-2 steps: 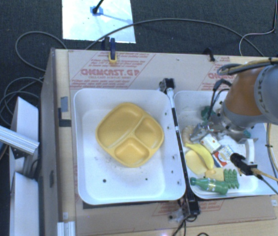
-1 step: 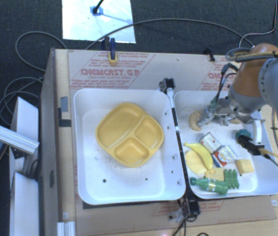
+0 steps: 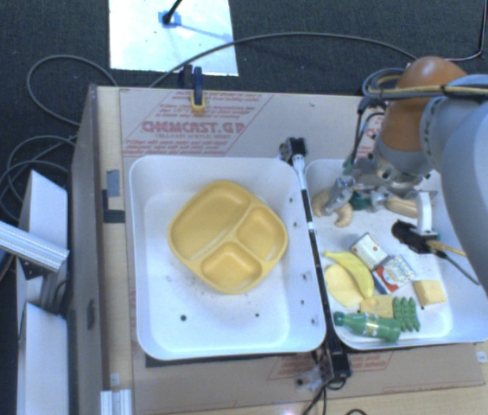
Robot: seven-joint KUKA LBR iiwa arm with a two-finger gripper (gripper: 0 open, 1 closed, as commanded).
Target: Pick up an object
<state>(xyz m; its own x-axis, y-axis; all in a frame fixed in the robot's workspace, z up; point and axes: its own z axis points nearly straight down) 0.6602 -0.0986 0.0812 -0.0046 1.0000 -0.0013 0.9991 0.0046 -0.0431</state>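
The gripper [image 3: 347, 193] is seen low over the far end of the right bin [image 3: 472, 322], just beside a tan curved piece [image 3: 340, 216]. Whether anything is held, or how wide the tool stands, cannot be told. The approach step is judged to be in hand. The banana [image 3: 353, 268] and green bottle [image 3: 371, 324] lie nearer. A centred descent and closure are called for next. 1 yellow tray [image 3: 226, 234] occupies the left bin [image 3: 153, 258].

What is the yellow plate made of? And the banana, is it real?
The yellow plate looks like moulded plastic: one even colour, smooth matte surface, three pressed-in sections. The banana is probably a plastic toy, since it is evenly bright yellow with no spots, though the view cannot settle that.
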